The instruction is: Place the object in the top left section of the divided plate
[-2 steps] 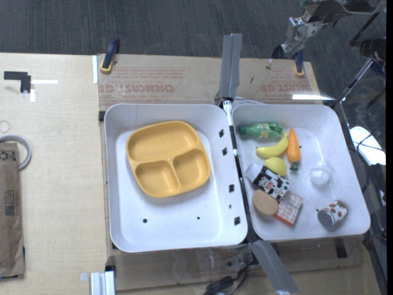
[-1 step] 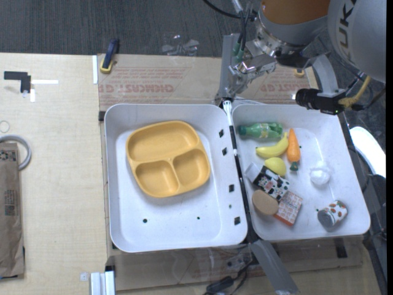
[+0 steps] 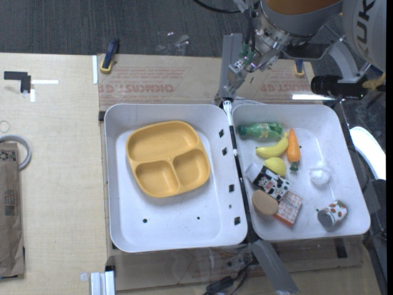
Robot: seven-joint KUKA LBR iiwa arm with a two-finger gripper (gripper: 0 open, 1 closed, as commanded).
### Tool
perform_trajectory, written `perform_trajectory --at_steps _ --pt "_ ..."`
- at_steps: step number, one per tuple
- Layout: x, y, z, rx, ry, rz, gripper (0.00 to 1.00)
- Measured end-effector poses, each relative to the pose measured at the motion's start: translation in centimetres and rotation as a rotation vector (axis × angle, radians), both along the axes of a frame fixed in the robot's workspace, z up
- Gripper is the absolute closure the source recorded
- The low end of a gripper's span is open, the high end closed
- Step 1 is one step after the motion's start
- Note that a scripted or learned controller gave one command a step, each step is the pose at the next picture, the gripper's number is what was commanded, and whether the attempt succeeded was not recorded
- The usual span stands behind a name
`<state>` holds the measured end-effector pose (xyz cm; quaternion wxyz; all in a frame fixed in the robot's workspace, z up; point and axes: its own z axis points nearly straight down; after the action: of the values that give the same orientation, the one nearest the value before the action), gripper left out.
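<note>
At the far left of the counter [image 3: 55,165], well left of the divided plate [image 3: 167,158], a brown paper bag [image 3: 10,208] is cut off by the frame edge, with a grey ring [image 3: 21,149] beside its top; I cannot tell what the ring belongs to. A small black bracket [image 3: 17,77] sits up-left of the plate on pale wood.

The yellow plate rests in the left bin [image 3: 123,226], tilted a little, one long section along its upper side and two smaller ones below. Brown cardboard [image 3: 159,78] with faded red print lies behind the bins, and dark floor beyond that.

Right of the plate, in the right bin [image 3: 350,165], the objects are huddled: a green bottle [image 3: 261,129], a banana [image 3: 274,148], a carrot [image 3: 293,145], a lemon [image 3: 274,165], a cow-patterned box [image 3: 271,182], a tan round piece [image 3: 264,203], a printed card [image 3: 288,208], a white blob [image 3: 319,176] too washed out to name, and a small mug [image 3: 332,214].

My gripper [image 3: 238,67] hangs above the bins' upper edge, up-right of the plate. Its fingers are blurred against cables, so I cannot tell whether they are apart or together.
</note>
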<state>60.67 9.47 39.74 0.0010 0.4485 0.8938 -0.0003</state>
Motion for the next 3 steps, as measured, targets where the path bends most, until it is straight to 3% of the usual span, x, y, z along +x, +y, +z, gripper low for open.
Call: perform_trajectory --at_steps 1,2,3 --pt "-9.8 1.3 -9.8 0.0 0.004 0.062 1.0" --pt "-8.9 -5.6 -17.9 0.001 0.003 0.103 1.0" --pt "-9.0 -1.9 0.7 0.0 0.0 0.298 1.0"
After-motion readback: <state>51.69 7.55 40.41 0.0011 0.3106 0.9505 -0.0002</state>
